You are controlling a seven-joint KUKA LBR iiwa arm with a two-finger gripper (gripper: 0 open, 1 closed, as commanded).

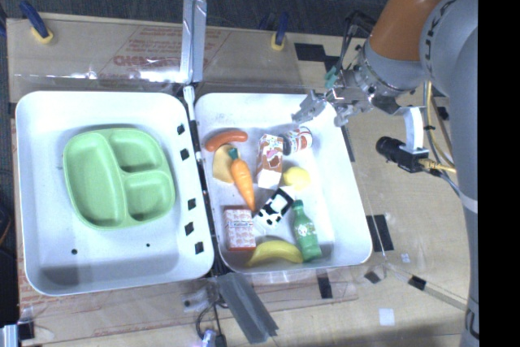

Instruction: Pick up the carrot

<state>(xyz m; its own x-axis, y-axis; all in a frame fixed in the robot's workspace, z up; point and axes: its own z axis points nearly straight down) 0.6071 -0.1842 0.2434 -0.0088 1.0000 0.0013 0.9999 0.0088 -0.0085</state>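
Camera view: gripper [313,111] hangs over the upper right part of the right bin [351,199], above the toys and apart from them; can't tell if it is open or closed. Nothing visibly held.

Carrot [241,179] lies in the right bin's left-centre, green top pointing up-left, tip down-right. It touches a yellow pear-like piece [221,164] on its left; a sausage [223,139] lies just above. Right of the carrot is a small carton [270,158] with a red-and-white label, text too small to read. A small can [301,140] sits beside the carton's top, a lemon [296,178] below it. Black-and-white cube [276,207] near the carrot's tip. Red packet [239,228], writing unreadable; banana [274,253] at the bottom edge; green bottle [305,233] beside it, label unreadable.

Left bin [32,175] holds a green divided plate [120,176]. Faint red print on the table [154,49] above the bins, not legible.
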